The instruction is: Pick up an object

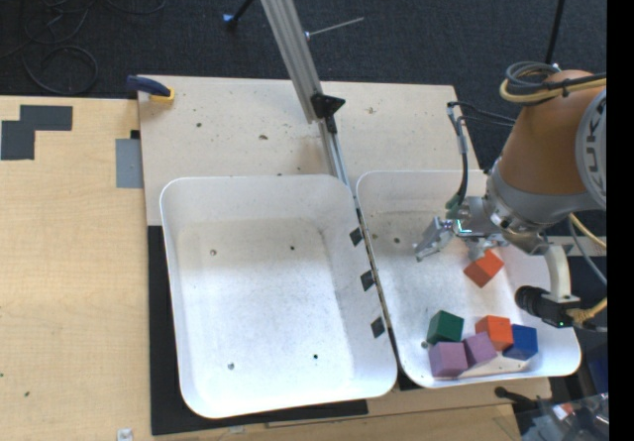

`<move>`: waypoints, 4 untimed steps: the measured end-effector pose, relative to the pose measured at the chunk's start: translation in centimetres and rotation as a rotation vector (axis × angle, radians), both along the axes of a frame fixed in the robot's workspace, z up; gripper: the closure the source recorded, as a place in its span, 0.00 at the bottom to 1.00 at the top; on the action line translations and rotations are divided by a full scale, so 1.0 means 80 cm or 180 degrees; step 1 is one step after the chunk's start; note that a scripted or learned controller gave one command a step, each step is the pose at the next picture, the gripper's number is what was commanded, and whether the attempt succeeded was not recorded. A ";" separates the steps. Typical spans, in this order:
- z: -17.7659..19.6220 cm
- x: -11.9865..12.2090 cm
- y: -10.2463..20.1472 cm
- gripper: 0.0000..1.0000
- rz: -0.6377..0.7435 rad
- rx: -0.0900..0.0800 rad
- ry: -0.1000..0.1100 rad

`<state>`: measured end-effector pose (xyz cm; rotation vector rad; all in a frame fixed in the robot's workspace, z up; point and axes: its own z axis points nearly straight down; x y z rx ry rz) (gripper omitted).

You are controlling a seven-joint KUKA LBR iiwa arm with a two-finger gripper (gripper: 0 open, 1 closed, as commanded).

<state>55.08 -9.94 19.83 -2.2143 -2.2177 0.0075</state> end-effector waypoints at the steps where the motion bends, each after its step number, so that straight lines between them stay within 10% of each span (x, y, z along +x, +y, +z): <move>1: 0.003 0.001 -0.002 0.00 -0.0014 -0.0003 -0.0017; 4: -0.132 -0.016 0.002 0.00 -0.0019 -0.0003 -0.0019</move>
